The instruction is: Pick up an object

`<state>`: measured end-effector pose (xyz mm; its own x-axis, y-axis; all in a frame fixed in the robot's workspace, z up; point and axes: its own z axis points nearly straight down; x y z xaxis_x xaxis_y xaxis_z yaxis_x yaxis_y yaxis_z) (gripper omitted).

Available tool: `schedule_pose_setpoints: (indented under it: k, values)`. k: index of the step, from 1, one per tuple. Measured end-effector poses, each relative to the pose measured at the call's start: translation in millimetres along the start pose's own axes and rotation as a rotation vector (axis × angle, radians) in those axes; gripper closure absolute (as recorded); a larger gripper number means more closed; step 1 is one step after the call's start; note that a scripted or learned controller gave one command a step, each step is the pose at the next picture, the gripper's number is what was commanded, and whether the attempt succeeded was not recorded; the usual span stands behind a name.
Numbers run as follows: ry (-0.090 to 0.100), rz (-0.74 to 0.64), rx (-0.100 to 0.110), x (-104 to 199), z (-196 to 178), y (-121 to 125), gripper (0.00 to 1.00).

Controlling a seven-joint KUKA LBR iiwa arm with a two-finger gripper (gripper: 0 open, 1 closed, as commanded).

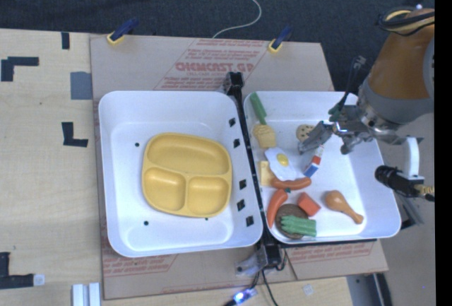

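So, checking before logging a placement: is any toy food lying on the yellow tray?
No, the yellow tray lies bare in the left bin.

Left bin (116,156) holds a yellow tray (187,174) with three compartments. Right bin (378,216) holds toy food: green stick (258,108), cookie (304,131), egg (280,160), sausage (291,184), drumstick (342,205). Gripper (326,135) hangs over right bin beside cookie.

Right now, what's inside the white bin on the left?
The left bin holds a yellow divided tray lying flat, its three compartments bare. Whatever lies under the tray is covered.
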<state>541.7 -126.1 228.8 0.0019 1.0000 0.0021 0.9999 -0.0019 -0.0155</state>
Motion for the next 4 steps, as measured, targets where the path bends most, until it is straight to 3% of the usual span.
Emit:
schedule_pose_setpoints:
  k: [1, 3, 4]
  values:
    - [-0.002, -0.003, -0.013, 0, -7, 2, 0.0]
    - [-0.005, -0.003, -0.015, 13, 100, 13, 0.0]
    - [-0.009, -0.001, -0.033, 10, 109, 18, 0.0]
